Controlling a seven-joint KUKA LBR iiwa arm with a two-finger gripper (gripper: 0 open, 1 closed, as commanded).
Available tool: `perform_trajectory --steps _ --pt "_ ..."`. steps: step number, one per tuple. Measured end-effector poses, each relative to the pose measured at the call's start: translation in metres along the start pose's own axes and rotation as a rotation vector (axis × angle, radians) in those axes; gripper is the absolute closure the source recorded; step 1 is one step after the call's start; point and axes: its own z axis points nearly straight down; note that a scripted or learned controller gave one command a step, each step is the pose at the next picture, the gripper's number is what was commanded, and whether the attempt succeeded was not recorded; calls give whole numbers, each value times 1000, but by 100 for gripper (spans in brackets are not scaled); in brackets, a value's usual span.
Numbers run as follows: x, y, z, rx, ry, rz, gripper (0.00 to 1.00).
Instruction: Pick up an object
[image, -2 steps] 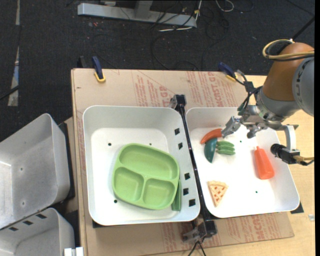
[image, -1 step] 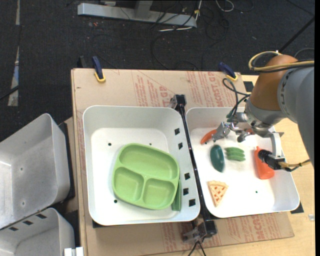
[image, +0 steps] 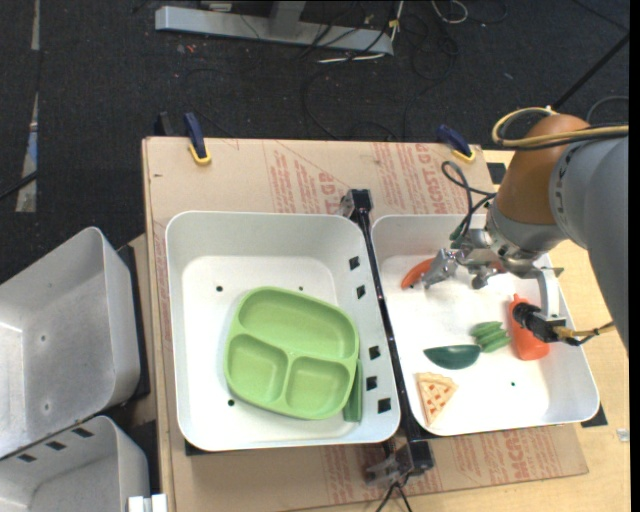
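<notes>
Right bin (image: 560, 400): holds pincer + 4 loose items
Pincer (image: 452, 270): low in upper-left part of right bin, fingers spread, nothing seen between them
Red piece (image: 417, 272): just left of pincer tips, touching or nearly, can't tell which
Pizza slice (image: 435, 395): near front-left of right bin
Green ladle (image: 462, 351): mid bin, above pizza slice
Orange thing (image: 528, 332): right of ladle, partly under a cable
Left bin (image: 200, 250): has green tray (image: 292, 352) w/ 3 sections, toward its front
Arm (image: 560, 195): grey, reaches in from right
</notes>
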Motion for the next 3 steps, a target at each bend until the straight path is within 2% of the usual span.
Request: perform_trajectory --steps 1,3 --pt "0 1 -11 -2 -1 -1 100" --pt "13 10 -127 -7 -1 -1 100"
